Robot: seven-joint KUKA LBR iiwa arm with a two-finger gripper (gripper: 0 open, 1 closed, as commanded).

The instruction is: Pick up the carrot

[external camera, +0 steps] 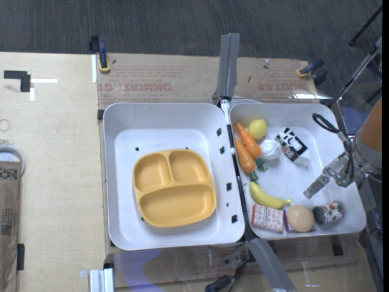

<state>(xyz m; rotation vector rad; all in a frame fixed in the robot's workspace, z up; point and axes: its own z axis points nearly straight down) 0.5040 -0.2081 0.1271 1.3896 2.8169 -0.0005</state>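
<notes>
The carrot is orange and lies at the left side of the right bin, close against the divider. A second orange carrot-like piece lies right beside it, with a green stub at its lower end. My gripper hangs over the right part of the same bin, well to the right of the carrot and apart from it. It points down and to the left. Nothing shows in its grasp.
The right bin also holds a lemon, a white lump, a black-and-white box, a banana, a snack packet, a bun and a small can. A yellow divided plate sits in the left bin.
</notes>
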